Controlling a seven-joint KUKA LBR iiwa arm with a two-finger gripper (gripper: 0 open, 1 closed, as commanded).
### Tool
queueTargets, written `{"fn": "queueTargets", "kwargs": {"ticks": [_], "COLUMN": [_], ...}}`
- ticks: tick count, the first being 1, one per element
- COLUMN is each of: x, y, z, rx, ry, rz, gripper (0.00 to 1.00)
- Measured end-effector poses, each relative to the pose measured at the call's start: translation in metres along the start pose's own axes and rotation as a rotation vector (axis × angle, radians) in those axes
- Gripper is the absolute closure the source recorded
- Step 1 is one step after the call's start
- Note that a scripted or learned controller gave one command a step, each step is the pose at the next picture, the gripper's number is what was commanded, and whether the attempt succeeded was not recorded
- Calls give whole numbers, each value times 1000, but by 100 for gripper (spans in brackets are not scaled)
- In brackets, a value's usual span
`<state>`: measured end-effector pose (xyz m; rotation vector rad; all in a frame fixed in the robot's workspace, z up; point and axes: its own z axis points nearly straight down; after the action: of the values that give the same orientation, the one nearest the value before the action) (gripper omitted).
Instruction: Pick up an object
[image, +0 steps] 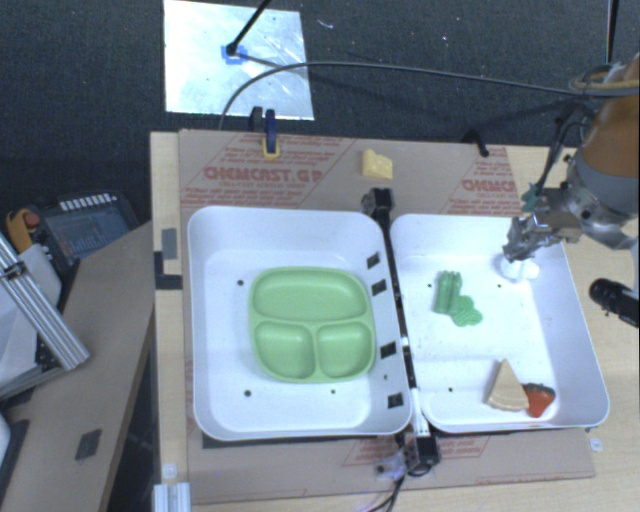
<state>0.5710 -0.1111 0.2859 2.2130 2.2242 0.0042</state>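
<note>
White and small, an object (519, 268) sits just beneath our claw (522, 247) in the right bin (580, 330); we cannot tell its grip state. Nothing looks lifted yet, so we judge the pick unfinished.

even, bright overhead light, glare on the foil sheet (240, 60), soft shadows, slightly blurry throughout.

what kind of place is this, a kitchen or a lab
Likely a robot lab: a grey arm's gripper over two shallow white plastic bins, toy food such as a green plastic piece, and loose black cables.
</note>
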Motion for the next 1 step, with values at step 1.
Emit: {"fn": "queueTargets", "kwargs": {"ticks": [1], "x": [60], "y": [12], "z": [5], "rx": [2], "ry": [3], "rz": [-5], "gripper": [100]}}
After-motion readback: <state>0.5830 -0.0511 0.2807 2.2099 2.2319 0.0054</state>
